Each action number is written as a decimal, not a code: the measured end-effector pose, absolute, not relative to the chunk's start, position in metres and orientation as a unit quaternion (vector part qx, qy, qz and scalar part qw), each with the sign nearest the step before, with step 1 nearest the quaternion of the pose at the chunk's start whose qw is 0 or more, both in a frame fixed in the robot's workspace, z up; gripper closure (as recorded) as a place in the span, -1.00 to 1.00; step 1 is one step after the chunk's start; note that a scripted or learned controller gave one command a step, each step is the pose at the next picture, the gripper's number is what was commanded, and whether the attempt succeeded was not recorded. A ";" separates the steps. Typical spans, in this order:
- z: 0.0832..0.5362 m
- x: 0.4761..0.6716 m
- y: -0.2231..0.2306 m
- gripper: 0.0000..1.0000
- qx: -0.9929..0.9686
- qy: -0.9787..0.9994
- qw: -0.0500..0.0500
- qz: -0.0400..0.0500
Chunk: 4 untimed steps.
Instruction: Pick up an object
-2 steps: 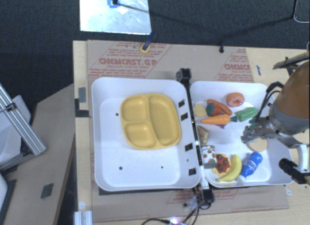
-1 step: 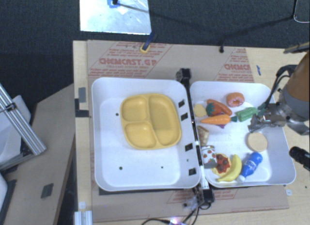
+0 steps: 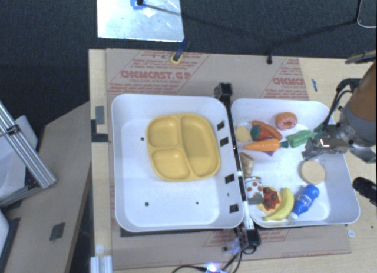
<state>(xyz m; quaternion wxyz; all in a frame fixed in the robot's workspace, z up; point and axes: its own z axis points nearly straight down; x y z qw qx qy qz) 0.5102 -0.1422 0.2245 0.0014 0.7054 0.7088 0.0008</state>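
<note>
**Jaws poised at the right bin's edge, round cookie just below**

Dark carpet surrounds a pale worktop (image 3: pixel 70 148) carrying two white bins side by side. Over in the left bin (image 3: pixel 126 207) sits a yellow divided plate (image 3: pixel 181 147), nothing else. All the action is in the right bin (image 3: pixel 344 207), crowded with toy food: a doughnut (image 3: pixel 286 120), a carrot (image 3: pixel 263 145), a green vegetable (image 3: pixel 300 137), a banana (image 3: pixel 284 205), a blue bottle (image 3: pixel 305 199).

And here's the arm, reaching in from the right, gripper (image 3: pixel 315 148) low over that bin's right side. Whether the jaws are apart or together, I cannot tell from this slant; nothing shows between them.

Closest candidate looks like the tan round cookie (image 3: pixel 313 172), lying flat just toward the near side of the jaws. No long axis, so any approach angle should do. The green vegetable lies just beside the jaws on the left, its length running left-right.
</note>
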 end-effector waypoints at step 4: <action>0.215 0.517 -0.019 1.00 0.705 0.709 0.000 0.001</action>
